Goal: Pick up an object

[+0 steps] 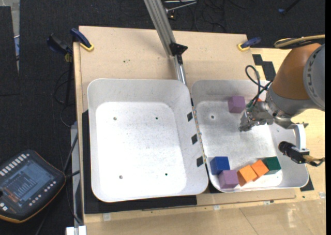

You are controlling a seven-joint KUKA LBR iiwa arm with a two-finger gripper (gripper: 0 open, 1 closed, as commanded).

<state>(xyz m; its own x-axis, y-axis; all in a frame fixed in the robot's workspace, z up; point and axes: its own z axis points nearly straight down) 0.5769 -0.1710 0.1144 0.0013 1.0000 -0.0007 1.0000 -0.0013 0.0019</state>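
The right bin (pixel 207 91) holds several blocks. A purple block (pixel 236 104) lies near its back. Along the front sit a blue block (pixel 220 164), another purple block (pixel 229 178), an orange block (pixel 251 172) and a green block (pixel 271 164). My gripper (pixel 249 123) reaches in from the right and hangs low over the middle of the right bin, just right of and in front of the back purple block. I see no block between its fingers.
The left bin (pixel 98 94) lies beside the right one on the wooden bench (pixel 134 53). A metal pole (pixel 160 16) slants in from the top to the bins' shared edge. A teach pendant (pixel 23 182) lies at the lower left.
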